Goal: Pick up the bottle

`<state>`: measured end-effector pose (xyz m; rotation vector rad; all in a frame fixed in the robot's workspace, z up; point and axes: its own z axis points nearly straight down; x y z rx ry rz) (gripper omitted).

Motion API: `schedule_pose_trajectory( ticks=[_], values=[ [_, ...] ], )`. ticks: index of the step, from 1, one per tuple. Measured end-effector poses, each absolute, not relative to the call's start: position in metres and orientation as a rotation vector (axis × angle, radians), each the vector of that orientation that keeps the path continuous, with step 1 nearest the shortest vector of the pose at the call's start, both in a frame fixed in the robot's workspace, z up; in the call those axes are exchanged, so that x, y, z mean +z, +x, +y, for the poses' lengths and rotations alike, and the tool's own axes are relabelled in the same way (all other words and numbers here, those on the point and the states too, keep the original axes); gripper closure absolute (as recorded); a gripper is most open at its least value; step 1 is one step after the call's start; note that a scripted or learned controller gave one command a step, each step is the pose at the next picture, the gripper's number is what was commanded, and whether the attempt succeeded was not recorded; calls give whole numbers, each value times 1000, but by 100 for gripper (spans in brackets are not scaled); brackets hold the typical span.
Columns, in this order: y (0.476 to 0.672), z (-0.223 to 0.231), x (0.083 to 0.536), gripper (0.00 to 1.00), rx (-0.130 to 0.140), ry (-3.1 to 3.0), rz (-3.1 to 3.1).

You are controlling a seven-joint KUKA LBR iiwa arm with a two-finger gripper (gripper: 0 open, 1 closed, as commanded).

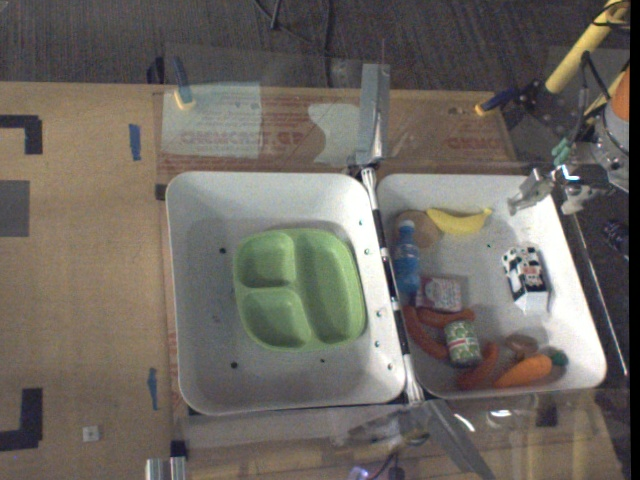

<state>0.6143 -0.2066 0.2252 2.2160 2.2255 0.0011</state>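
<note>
The bottle is small and clear blue with a blue cap. It lies against the left wall of the right bin, cap pointing to the far side. My gripper hovers over the far right corner of that bin, well to the right of the bottle and apart from it. Its fingers stand open with nothing between them.
Around the bottle lie a banana, a red packet, sausages, a green can and a carrot. A cow-patterned carton stands below the gripper. The left bin holds a green divided plate.
</note>
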Motion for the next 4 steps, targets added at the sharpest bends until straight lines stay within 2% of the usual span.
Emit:
schedule_pose_trajectory(
  ticks=[1,2,3,4],
  values=[
    [577,-108,153,0,-2,2515,1889],
    [578,-108,163,100,0,2515,1888],
    [598,-106,274,100,-1,2784,1454],
    [592,-96,312,100,-1,2743,1529]
  ],
)
